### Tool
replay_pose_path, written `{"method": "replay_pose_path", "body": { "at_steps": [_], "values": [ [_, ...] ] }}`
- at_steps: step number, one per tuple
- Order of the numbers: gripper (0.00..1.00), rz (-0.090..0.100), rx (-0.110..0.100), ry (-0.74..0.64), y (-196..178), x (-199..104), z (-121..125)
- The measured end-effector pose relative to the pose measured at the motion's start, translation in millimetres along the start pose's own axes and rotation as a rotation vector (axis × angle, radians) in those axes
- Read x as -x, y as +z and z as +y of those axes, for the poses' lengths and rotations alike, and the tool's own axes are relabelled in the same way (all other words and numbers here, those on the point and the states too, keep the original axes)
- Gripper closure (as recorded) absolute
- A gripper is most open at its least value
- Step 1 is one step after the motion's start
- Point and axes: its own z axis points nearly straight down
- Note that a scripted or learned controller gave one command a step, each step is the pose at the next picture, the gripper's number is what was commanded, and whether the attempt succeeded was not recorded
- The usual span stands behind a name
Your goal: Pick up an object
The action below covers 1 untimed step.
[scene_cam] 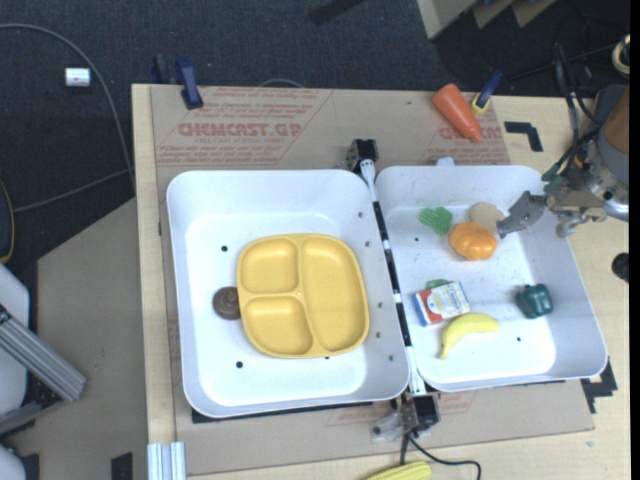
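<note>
The gripper [545, 208] hangs over the right bin's [570, 298] far right edge, its dark fingers [517, 213] spread apart with nothing between them. Just beside them sit a smooth round orange fruit [473, 240] and a pale, perhaps egg-shaped lump [487, 213]. The glossy curved banana [466, 331] lies near the front edge, its long axis crosswise. A yellow sectioned plate [301, 296] fills the left bin [190, 268].

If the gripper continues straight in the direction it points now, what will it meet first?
Probably the orange fruit in the right bin. The gripper points down-left toward it; the beige object lies close beside that line, and depth is unclear.
</note>
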Motion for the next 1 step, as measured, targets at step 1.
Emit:
{"method": "replay_pose_path", "body": {
  "at_steps": [1],
  "values": [
    [0.00, 0.001, -0.003, -0.001, 102.3, -25.5, 30.0]
  ]
}}
